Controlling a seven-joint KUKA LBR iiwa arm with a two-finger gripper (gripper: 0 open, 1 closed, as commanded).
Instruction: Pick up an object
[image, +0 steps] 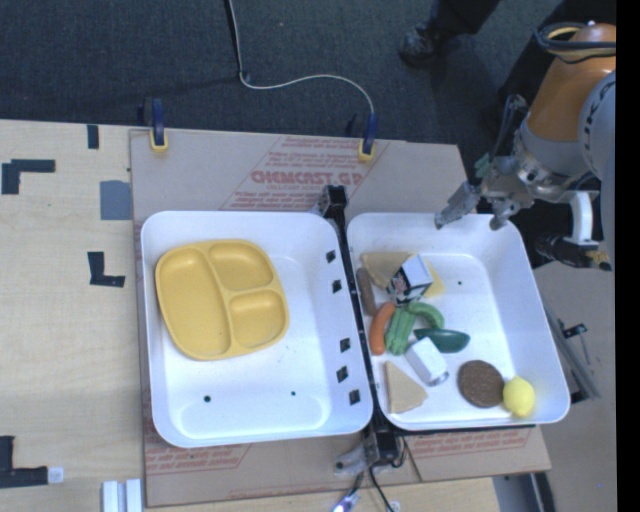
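Note:
The right bin (525, 280) holds a heap of small items: a tan wedge (378, 266), a black-and-white box (409, 278), an orange carrot (380, 327), a green pepper-like piece (410, 325), a dark green piece (446, 340), a white-grey can (426, 361), a beige triangle (403, 388), a brown disc (481, 383) and a yellow lemon (519, 397). My gripper (470, 215) hangs open above the bin's far right rim, up and to the right of the heap. Nothing is between its fingers.
The left bin (180, 400) carries a yellow divided plate (220, 297). A black clip strip (343, 300) joins the two bins. Cardboard lies under both, with blue-yellow clamps (156, 130) at its far edge and a white cable (300, 80) beyond.

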